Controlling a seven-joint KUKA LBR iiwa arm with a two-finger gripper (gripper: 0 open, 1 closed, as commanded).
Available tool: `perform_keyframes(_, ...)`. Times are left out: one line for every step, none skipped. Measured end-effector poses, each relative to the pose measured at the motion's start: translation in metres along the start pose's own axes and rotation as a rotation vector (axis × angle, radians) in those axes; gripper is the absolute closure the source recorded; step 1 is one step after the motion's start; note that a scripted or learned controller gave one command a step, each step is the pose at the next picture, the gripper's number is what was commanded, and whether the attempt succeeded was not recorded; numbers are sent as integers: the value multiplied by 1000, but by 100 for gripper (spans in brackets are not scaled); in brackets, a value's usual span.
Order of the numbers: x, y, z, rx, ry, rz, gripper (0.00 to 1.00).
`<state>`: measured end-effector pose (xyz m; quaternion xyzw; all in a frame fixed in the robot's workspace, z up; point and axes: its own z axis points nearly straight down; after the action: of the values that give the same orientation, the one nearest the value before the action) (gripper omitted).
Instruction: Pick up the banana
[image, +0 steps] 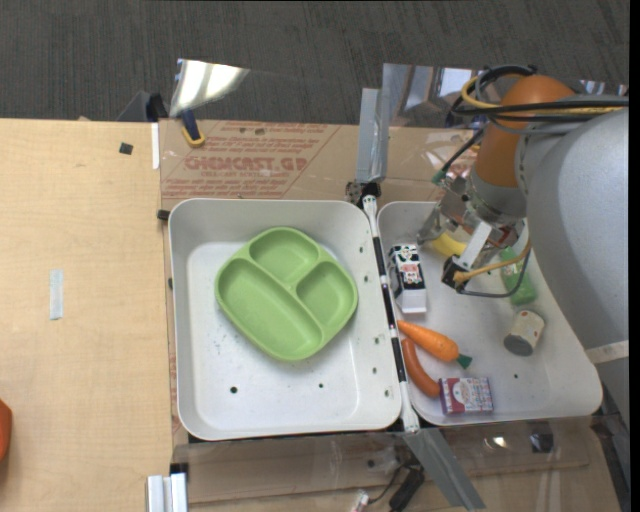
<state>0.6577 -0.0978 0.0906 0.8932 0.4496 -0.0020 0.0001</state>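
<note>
Banana (452, 243) sits in the right bin (560, 395), up in its far half, mostly hidden under the gripper (462, 238); what shows is a small patch of plain yellow peel, smooth, no visible tip or stem. Long axis and pointing direction can't be read from that patch, too much of it is covered. Gripper is low over the fruit, at or just above it, and I can't tell how far its fingers are spread or whether anything sits between them. Arm (560, 200) comes in from the right, orange band (528, 100) above the wrist, cables looped around it. Rest of the right bin: black-and-white carton (407, 277) against the left wall, carrot (432, 340) lying diagonally with a red sausage-like piece (418, 370) just beside it, small red box (466, 395) near the front edge, a tan cylinder (524, 331) on its side, something green (522, 287) just beyond that. Left bin (200, 400) holds a green divided plate (287, 292), three compartments, lying flat near the middle
</note>
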Motion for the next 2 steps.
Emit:
perform_keyframes(0,-2,1,8,-3,193,0)
perform_keyframes(-11,-23,-1,3,0,367,0)
